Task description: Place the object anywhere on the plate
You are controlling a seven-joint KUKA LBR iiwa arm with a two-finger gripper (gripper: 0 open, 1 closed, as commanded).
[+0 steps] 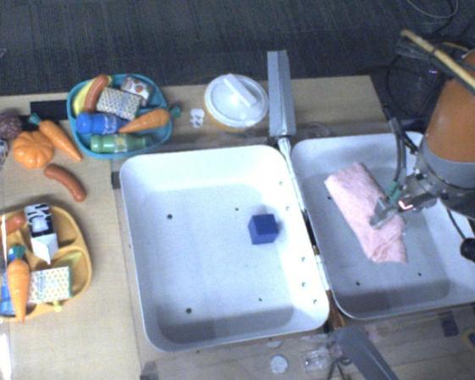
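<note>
Nearest to us looms the arm's orange band [466,120], with the grey wrist below it, reaching in from the right over the right bin [453,284]. From the wrist the gripper [390,207] comes down at the right edge of a pink cloth [365,209]; how its jaws stand, apart or together, we cannot tell at this size, nor whether it touches the cloth. That cloth lies as a long folded strip, slanting from the bin's upper middle toward its lower middle.

Moving outward, we find the left bin [191,305] touching the right one along a shared rim. A small blue cube [263,228] sits on its floor, right of centre, well apart from the gripper and from the cloth.

Beyond the bins, on the wooden bench [85,347], a round white lid or dish [237,100] rests just above the left bin's far edge. Left of it a blue bowl [153,136] holds toy foods, among them a carrot and a patterned carton. Loose toys lie beside it: a small orange pumpkin [31,150], a carrot and a sausage. At the far left a yellow plate [75,242] carries more toys, including a carrot, a bottle and small cartons. We see printing on several cartons, but it is too small to read, so no brand or wording can be given.
</note>
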